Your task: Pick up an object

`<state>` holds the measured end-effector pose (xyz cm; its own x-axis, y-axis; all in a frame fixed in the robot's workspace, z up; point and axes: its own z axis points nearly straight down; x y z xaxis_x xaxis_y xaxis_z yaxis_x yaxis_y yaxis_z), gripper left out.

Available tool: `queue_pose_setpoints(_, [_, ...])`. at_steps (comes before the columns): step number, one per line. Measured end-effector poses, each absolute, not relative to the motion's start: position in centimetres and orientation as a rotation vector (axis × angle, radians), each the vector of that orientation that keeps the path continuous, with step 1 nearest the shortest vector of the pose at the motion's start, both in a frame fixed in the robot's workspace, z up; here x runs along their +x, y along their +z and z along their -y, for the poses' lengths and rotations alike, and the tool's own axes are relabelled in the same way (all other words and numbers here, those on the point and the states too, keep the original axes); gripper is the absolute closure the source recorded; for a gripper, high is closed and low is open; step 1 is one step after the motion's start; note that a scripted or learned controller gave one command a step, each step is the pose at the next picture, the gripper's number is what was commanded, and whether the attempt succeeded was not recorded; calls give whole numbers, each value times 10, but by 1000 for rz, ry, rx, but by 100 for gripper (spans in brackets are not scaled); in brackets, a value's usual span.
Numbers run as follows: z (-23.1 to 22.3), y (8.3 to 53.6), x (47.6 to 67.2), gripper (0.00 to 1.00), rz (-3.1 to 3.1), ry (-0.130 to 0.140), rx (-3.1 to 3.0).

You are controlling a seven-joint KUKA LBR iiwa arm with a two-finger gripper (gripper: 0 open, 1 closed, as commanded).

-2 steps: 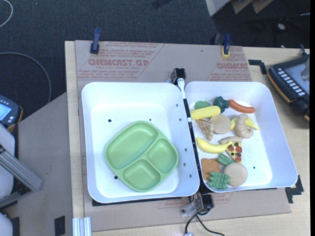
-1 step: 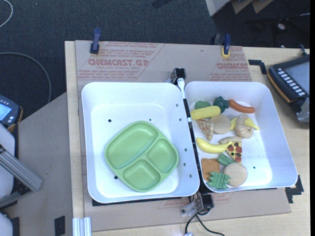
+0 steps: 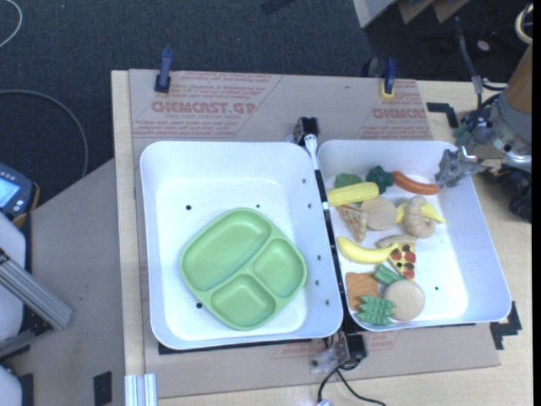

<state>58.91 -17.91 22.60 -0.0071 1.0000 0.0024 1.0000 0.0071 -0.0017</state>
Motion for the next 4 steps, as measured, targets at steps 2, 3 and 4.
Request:
queue_pose_setpoints(2, [225,88,577,100,2214,5,-2221])
queue_pose_setpoints(3, [224,88,580,0,2220,1,-2222])
queue_pose_setpoints(4, [174,206,513,0,2227,-6,-2220])
